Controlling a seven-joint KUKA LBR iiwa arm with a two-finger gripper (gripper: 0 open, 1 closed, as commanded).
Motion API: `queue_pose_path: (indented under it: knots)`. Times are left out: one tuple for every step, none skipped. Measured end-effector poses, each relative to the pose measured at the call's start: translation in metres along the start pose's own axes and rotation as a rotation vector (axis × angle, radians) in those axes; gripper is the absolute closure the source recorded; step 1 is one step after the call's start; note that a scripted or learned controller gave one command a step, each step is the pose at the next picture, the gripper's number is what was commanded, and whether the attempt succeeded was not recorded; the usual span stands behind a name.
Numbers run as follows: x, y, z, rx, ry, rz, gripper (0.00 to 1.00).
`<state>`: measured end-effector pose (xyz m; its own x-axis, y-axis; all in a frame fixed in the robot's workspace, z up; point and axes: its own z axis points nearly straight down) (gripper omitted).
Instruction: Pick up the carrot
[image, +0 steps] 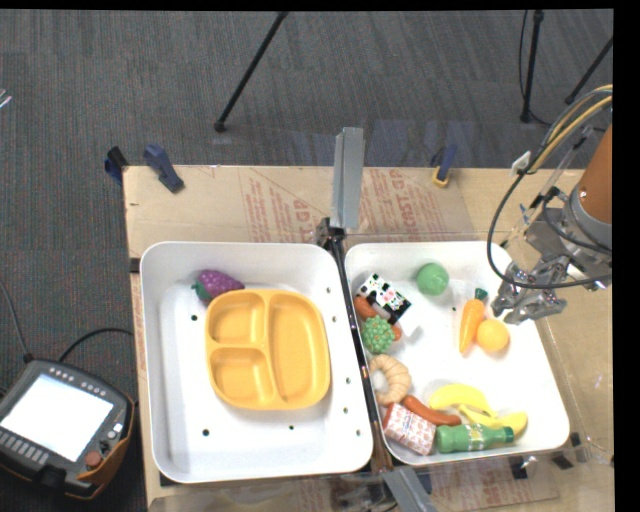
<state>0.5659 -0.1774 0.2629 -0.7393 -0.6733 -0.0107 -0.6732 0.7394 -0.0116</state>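
The orange carrot (470, 325) lies in the right bin (548, 372), its green top pointing to the far side. Its right side touches a round orange fruit (492, 336). My gripper (522, 303) hangs over the bin's right part, just right of the carrot and above the orange fruit. It is open, with nothing between its fingers.
The right bin also holds a green ball (432, 278), a black-and-white box (384, 294), a green bumpy fruit (378, 335), a croissant (392, 378), a banana (465, 398), a sausage, a pink pack and a green bottle (472, 437). The left bin (170, 400) bears a yellow divided plate (266, 348) and purple grapes (218, 282).
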Motion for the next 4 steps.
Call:
queue_pose_path:
  knots:
    - [-0.005, 0.067, 0.162, -0.027, 0.019, 0.154, 1.00]
    - [0.028, 0.018, 0.045, -0.001, 0.003, 0.163, 1.00]
    - [0.011, -0.035, 0.177, -0.013, 0.008, 0.143, 1.00]
    - [0.011, -0.036, 0.176, -0.012, 0.007, 0.143, 0.00]
